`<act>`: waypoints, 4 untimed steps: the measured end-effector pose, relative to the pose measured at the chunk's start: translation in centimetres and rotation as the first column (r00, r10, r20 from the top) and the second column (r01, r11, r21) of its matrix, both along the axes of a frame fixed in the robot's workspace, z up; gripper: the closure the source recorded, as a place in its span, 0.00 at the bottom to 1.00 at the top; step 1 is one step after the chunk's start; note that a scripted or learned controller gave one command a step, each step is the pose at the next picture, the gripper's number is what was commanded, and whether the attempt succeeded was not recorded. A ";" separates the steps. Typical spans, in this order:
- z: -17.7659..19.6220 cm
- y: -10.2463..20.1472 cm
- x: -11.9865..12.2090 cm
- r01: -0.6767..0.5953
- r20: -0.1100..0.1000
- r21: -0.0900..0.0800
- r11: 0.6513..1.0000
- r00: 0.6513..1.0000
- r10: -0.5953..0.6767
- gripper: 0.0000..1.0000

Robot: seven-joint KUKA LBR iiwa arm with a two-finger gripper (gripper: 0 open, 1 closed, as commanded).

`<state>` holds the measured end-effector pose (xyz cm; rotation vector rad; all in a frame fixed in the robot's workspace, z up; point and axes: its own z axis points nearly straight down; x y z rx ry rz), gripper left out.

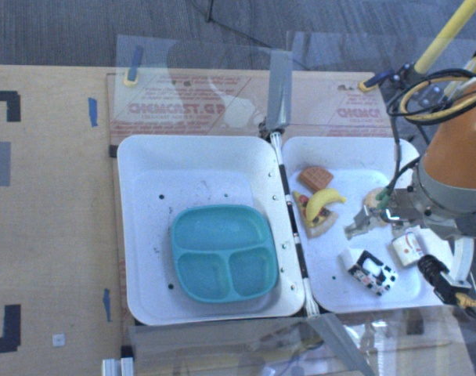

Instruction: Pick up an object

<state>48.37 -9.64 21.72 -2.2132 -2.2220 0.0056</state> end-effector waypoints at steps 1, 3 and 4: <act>-13.1 -1.9 -0.1 -0.085 0.013 0.000 0.996 0.996 0.085 0.00; -12.4 -5.9 0.2 -0.010 0.018 -0.005 1.000 1.000 0.010 1.00; 5.0 1.9 -0.3 -0.037 0.007 -0.001 0.999 0.999 0.037 1.00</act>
